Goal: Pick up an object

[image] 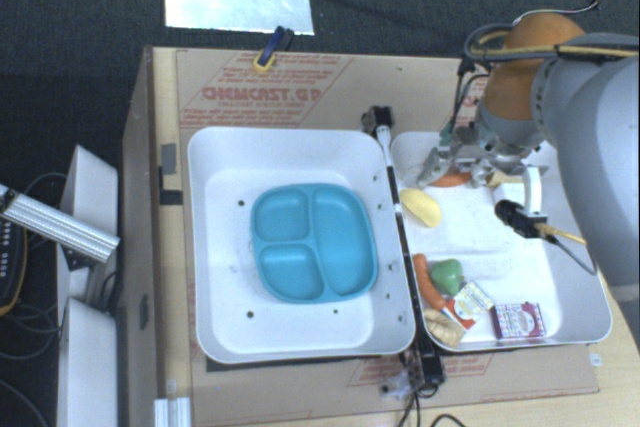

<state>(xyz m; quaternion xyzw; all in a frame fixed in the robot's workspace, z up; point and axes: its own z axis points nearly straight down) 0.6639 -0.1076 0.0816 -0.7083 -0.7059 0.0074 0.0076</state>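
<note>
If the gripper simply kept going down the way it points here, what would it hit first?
Most likely the orange object lying under the gripper at the far end of the right bin. Depth is hard to judge from this slanted view; it might meet the bin floor beside it instead.

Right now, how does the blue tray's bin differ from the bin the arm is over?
The left bin holds one thing, a blue divided tray, lying flat at its middle; the right bin holds several small things, among them a yellow piece, a green piece and a red-and-white packet. The gripper sits over the right bin's far end; the left bin has no arm above it. Both are shallow, white and side by side.
</note>
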